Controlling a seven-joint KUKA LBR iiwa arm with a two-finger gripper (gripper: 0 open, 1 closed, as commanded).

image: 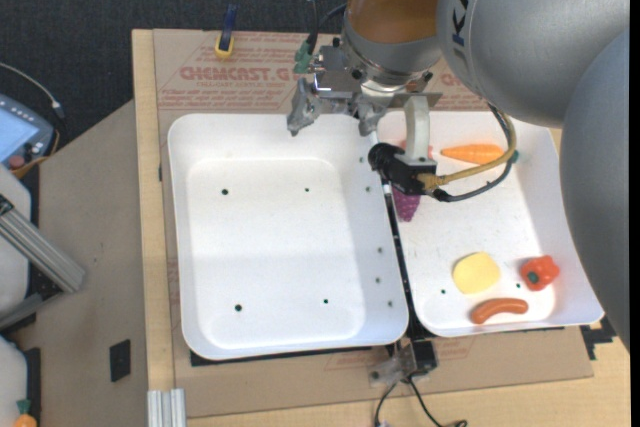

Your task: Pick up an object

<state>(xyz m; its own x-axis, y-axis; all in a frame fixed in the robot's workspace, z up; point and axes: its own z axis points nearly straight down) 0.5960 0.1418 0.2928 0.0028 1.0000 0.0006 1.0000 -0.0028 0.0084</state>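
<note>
White left bin (pixel 200 215), end effector (pixel 335 120) above rim

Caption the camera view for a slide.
Arm's claw hovers over the bins' far edge; carrot, purple toy, yellow piece, sausage and red toy lie in right bin.

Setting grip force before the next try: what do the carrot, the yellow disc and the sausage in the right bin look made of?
Carrot: looks like moulded plastic, evenly orange, matt.
Yellow disc: probably plastic or foam, flat pale colour with no shine; hard to tell which.
Sausage: likely smooth plastic or rubber, with a slight sheen along its top.
All seem to be toy food.
</note>
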